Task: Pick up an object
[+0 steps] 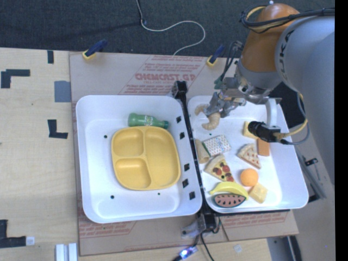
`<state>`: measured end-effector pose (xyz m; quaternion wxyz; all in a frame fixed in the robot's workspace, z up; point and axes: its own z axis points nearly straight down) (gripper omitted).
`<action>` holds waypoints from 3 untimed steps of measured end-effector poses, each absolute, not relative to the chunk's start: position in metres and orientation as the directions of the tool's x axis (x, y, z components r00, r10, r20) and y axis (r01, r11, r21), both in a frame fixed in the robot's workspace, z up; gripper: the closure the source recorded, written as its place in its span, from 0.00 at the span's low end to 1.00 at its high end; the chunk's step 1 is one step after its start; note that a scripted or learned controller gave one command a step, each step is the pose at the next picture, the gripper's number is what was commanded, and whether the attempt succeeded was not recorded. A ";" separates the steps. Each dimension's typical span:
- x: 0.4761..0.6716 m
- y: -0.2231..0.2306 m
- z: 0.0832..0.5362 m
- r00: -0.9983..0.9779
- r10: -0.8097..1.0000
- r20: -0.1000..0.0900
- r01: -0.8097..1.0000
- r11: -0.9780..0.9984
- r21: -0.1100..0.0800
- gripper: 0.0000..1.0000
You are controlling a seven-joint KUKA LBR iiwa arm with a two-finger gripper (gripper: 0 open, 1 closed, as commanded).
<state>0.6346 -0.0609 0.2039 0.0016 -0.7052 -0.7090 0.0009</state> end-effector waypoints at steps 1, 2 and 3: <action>0.631 -0.003 0.204 -0.007 1.000 0.002 1.000 0.007 -0.003 1.00; 0.621 0.049 0.211 -0.006 1.000 0.001 1.000 0.006 -0.003 1.00; 0.623 0.050 0.233 -0.002 1.000 0.001 1.000 0.002 -0.001 1.00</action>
